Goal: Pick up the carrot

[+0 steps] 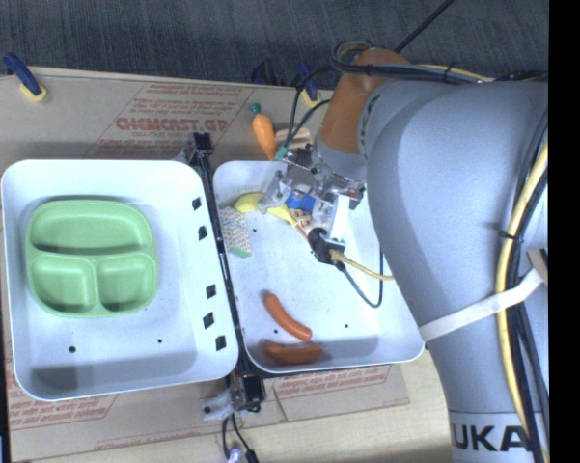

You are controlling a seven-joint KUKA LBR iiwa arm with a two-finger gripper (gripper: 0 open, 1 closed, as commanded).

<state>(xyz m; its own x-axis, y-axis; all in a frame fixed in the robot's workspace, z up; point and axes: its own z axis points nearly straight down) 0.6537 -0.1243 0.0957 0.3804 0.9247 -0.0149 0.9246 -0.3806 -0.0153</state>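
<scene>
Off to the gripper's far left the green divided tray (90, 256) sits in its own bin. The carrot (262, 134) lies just up-left of the gripper (305, 193), outside the bins on the counter (154, 114) — an awkward reach. The gripper hovers over the banana (249, 202); its opening I cannot tell.

dark carpet (125, 13) beyond brown cardboard-covered bench (96, 114)

Two bins side by side on the tabletop (125, 114). Left bin (19, 287) holds a divided tray (92, 256). Right bin (367, 326) has two sausages (288, 318) toward the near edge — banana (251, 202) up at the far end, gripper (304, 196) just beside it. Carrot (262, 134) outside, behind the right bin's far rim.
</scene>
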